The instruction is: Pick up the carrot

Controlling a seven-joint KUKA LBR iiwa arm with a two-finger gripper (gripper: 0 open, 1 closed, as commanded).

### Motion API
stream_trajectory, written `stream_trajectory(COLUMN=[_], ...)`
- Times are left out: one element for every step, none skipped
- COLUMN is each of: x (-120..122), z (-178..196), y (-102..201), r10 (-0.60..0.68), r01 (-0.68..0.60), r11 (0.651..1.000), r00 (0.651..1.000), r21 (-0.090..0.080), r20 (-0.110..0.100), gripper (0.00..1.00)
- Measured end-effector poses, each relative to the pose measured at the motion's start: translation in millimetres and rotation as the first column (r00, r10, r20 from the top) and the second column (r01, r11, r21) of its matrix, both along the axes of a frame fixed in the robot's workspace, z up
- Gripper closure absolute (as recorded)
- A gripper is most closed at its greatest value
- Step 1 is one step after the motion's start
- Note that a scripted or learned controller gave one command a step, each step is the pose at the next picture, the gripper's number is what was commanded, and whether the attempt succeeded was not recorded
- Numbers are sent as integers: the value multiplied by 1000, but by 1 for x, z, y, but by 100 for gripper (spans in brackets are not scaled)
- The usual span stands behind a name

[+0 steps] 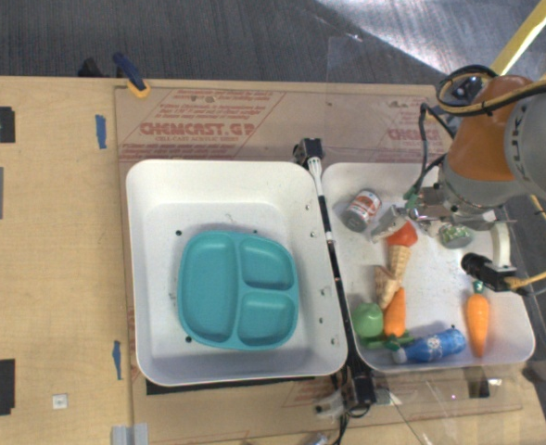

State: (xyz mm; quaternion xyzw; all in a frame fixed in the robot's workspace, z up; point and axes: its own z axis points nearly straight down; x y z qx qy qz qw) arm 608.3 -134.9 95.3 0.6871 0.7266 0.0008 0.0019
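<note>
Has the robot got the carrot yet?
Not yet. Done: the pincer has reached the right bin, near its far end. In hand: I see nothing gripped. Left: the carrot lies near the bin's right wall, so moving there, grabbing and lifting remain.

Your gripper (419,213) hangs over the right bin (523,341).
Just below it you see an ice-cream cone toy (399,253); the can (361,209) lies to its left, the carrot (477,323) lower right, the teal divided plate (238,288) far left.
</note>
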Motion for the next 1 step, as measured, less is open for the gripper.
stream_trajectory(x=[-76], z=[-7], y=[1], r10=[158], r01=[-158], r11=[987], r00=[987], r21=[-1], r20=[5], gripper=[0])
